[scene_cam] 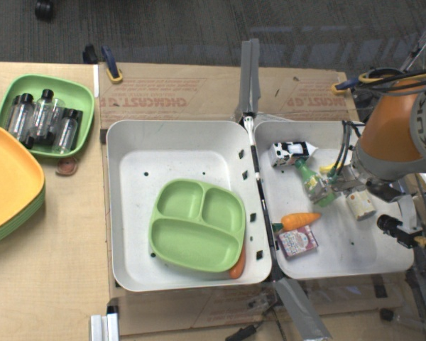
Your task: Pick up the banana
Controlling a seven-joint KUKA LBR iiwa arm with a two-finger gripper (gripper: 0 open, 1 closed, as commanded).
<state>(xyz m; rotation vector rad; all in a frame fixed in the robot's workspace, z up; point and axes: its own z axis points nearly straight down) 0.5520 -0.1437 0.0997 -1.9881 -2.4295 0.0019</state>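
Observation:
The banana (329, 169) shows as a small yellow piece in the upper middle of the right bin (383, 258), mostly hidden under the arm's wrist. My gripper (336, 182) is down in that bin right at the yellow piece, beside a green bottle-like item (314, 181). Whether the banana is held cannot be made out from here. The grey arm with its orange band (389, 128) reaches in from the right.
The right bin also holds a black-and-white cow toy (291, 152), an orange carrot (300, 220), a pink packet (297, 241) and a white block (360, 205). A green divided plate (197, 224) and a small orange item (237, 268) lie in the left bin (128, 190).

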